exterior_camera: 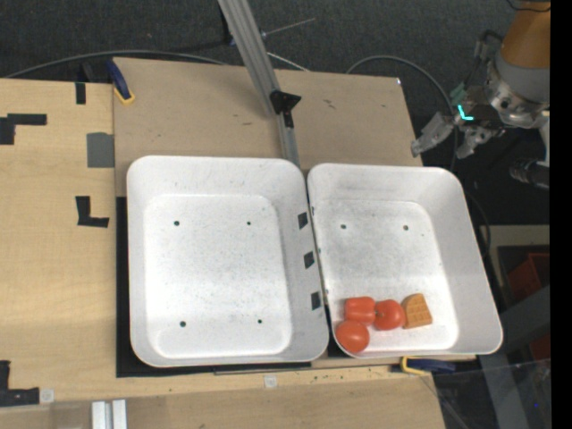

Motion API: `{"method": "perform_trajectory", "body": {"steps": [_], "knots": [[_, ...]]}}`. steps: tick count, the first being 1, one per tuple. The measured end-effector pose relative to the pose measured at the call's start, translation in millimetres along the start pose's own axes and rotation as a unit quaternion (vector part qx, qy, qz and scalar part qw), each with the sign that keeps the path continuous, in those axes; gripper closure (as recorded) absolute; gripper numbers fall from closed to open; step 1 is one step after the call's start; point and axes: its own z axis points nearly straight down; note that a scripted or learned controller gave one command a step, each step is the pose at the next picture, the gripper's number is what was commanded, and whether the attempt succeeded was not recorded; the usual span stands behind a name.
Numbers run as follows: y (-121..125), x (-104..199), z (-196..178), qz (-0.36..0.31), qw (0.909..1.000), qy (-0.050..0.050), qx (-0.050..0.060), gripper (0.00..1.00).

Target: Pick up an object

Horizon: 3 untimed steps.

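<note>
Gripper (450,138) hanging above bench past right bin's (465,204) far corner, fingers spreading apart, gripping nothing. Grey arm (525,52) with orange band reaching in from right. Well apart, at bin's near edge: three red tomato-like pieces (360,309) clustering, touching; orange waffle-like block (416,311) sitting just beside them. Likely light toy food, smooth, prone to rolling; block's flat sides looking like surest hold. Left bin (143,239) lying alongside.

White bins (214,179); red tomatoes (368,318)

Grey arm at upper right, gripper (450,139) with fingers spread (nothing between them).
</note>
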Motion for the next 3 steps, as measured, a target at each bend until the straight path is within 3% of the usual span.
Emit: {"method": "perform_trajectory", "body": {"steps": [1, 3], "knots": [[0.7, 0.0, -3.0, -0.001, 1.0000, -0.001, -0.002, 0.00], [-6.9, 12.7, 98.0, -0.001, 1.0000, 0.000, 0.001, 0.00]]}}
